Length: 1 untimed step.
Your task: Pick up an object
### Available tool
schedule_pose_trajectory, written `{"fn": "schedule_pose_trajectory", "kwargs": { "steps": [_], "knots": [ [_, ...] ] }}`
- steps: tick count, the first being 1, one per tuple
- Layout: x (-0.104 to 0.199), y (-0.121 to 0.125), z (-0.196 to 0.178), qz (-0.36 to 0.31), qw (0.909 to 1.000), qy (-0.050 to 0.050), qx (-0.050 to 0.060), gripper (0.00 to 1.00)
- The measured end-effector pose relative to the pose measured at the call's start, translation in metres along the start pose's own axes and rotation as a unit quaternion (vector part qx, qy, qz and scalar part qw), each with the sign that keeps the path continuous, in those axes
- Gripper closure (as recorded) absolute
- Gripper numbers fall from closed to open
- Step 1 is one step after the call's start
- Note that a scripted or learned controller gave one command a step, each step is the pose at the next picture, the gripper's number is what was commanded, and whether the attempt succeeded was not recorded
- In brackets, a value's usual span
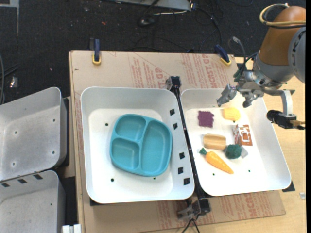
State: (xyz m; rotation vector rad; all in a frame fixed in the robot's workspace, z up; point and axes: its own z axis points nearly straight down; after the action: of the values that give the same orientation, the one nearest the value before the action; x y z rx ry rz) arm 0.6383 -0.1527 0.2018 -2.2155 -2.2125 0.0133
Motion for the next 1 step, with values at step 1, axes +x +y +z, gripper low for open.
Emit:
{"fn": "schedule_pose_trajectory", "kwargs": {
  "steps": [1],
  "knots": [
    [0.0003,0.0030,-0.0085,-0.001,1.0000,-0.001,-0.007,0.00]
  ]
}}
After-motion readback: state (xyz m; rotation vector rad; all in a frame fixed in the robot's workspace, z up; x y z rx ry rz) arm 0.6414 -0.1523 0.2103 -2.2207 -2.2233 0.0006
